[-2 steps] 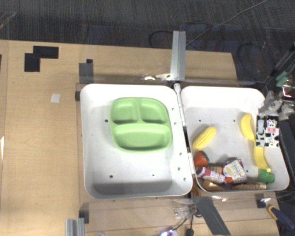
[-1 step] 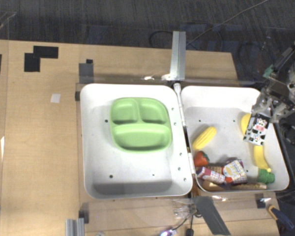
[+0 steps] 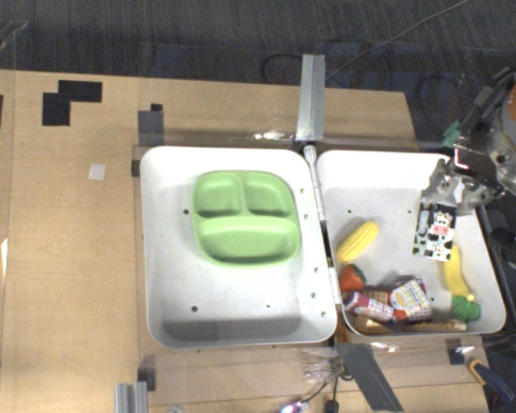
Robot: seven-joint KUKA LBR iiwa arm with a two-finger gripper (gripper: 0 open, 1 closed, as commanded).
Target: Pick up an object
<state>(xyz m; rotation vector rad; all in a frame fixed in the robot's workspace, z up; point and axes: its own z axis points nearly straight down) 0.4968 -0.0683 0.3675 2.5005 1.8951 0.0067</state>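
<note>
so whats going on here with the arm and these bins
A robot arm reaches in from the right over the right bin, its gripper just above a black and white carton. That bin also has a corn cob, a banana and some snack packets. The left bin holds a green divided plate. Nothing looks lifted yet.

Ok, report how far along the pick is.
Done: the gripper has reached into the right bin, above a black-and-white carton. In hand: nothing I can confirm; whether the carton is gripped can't be told from this view. Left: secure and lift an object. The corn, banana and snack packets lie on the bin floor; the green tray sits in the left bin.
</note>
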